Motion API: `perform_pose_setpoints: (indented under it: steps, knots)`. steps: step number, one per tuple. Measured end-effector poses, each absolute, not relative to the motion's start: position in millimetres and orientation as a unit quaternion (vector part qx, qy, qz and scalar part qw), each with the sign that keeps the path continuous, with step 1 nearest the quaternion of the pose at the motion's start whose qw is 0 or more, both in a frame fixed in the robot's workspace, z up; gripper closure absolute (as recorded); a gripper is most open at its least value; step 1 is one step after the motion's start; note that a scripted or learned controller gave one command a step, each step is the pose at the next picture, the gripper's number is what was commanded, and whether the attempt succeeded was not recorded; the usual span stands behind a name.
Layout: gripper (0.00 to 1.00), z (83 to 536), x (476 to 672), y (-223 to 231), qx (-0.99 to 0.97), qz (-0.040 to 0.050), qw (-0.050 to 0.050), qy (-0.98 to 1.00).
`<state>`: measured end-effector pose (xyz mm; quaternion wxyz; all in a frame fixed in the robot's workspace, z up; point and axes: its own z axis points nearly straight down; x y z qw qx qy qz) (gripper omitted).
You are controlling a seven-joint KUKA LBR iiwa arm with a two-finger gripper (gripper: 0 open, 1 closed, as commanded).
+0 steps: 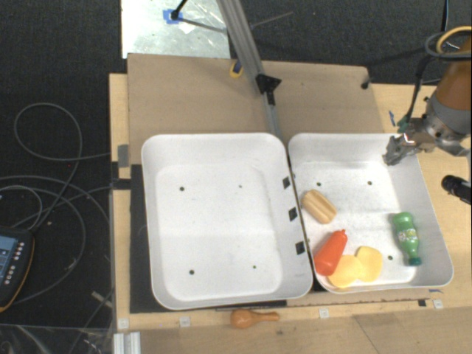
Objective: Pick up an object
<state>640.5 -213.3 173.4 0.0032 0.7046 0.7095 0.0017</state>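
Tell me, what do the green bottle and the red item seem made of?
Green bottle: likely glossy plastic, since its colour is even and bright. Red item: probably smooth plastic or rubber, uniform in colour; the picture is too coarse to tell which.

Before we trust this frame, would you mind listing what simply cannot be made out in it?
- Gripper, camera view: too small and blurred to tell whether it is open or shut.
- Arm: cut off by the right edge.
- Yellow object: partly covered by the red bottle; its kind is unclear.
- Green bottle: label too small to read.
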Motion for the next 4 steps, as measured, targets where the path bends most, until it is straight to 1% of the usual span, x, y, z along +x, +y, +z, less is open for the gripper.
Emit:
perform_pose_setpoints:
  steps: [1,2,3,4]
  knots:
    - [1.0,229,642.4,-214,0.705,0.002,0.004,0.71]
    - [1.0,240,641.3,-158,0.703,0.0018,0.001,0.711]
    - [1.0,232,643.2,-111,0.703,0.0011,0.0,0.711]
    - [1.0,243,644.5,-55,0.703,0.0018,0.0,0.711]
